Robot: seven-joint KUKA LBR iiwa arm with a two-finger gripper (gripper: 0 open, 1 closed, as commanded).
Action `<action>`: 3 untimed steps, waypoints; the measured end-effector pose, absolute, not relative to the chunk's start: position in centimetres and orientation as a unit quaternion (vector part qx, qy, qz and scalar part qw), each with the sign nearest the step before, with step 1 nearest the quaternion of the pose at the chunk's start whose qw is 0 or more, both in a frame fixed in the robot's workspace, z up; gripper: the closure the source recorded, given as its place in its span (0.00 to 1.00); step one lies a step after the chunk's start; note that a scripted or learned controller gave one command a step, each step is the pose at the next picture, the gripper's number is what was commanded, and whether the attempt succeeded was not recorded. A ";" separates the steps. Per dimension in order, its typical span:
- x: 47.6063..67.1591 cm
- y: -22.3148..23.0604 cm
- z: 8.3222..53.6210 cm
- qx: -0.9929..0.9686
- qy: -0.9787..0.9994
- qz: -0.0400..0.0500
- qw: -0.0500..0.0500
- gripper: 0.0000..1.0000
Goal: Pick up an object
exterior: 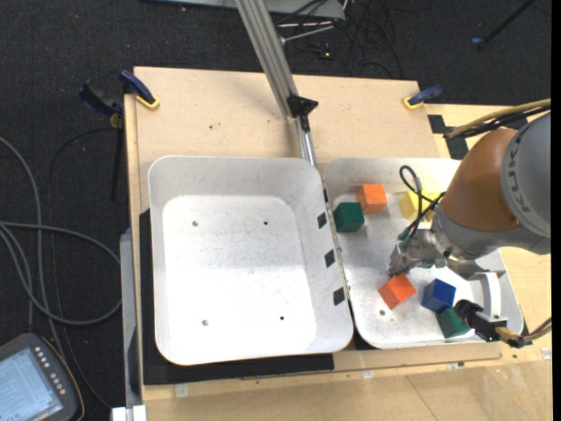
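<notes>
My gripper [404,260] hangs low over the right bin [361,323], at the end of the grey and orange arm [491,191]. Just below its tip lies an orange-red block [397,291], close to it or touching; I cannot tell which. To the right of that block sit a blue block [439,295] and a dark green block [452,323]. Further back in the same bin are an orange block [372,197], a green block [348,217] and a yellow block [408,204], partly behind a black cable.
The left bin [166,235] adjoins the right one along a shared rim [331,244]. A slanted metal pole [272,60] reaches down to the bins' back edge. Clamps [140,90] [422,96] sit at the board's far corners.
</notes>
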State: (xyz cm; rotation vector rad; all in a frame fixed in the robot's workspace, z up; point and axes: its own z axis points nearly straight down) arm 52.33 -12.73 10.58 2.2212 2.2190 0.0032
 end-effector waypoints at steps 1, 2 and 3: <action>52.3 -13.0 14.8 0.707 0.708 0.001 0.002 1.00; 52.1 -12.9 19.2 0.706 0.708 0.001 0.002 1.00; 52.6 -12.3 25.4 0.706 0.709 0.002 0.004 1.00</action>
